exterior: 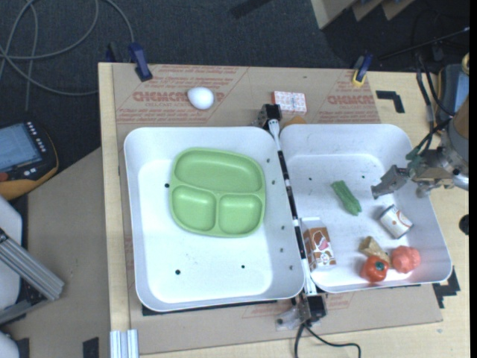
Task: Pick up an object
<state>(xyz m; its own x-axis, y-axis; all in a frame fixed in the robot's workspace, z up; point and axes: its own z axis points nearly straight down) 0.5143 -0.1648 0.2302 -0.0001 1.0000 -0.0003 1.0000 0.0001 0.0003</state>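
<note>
My gripper (pixel 410 183) hangs over the right side of the right bin (pixel 328 144), its fingers (pixel 387 182) spread open with nothing between them. Just below it lies a small white cup (pixel 393 221) on its side. A green pickle-shaped piece (pixel 346 198) lies to the gripper's left, mid-bin. In the bin's near right corner sit a red tomato (pixel 376 268), a pinkish-red fruit (pixel 405 259) and a small brown piece (pixel 372 245). A brown-and-white packet (pixel 319 246) lies along the bin's left wall.
The left bin (pixel 149 267) holds a green divided plate (pixel 218 191). On the bench behind the bins rest a white egg (pixel 200 97) and a small pink-and-white box (pixel 290 101). Clamps stand at the bench's far edge.
</note>
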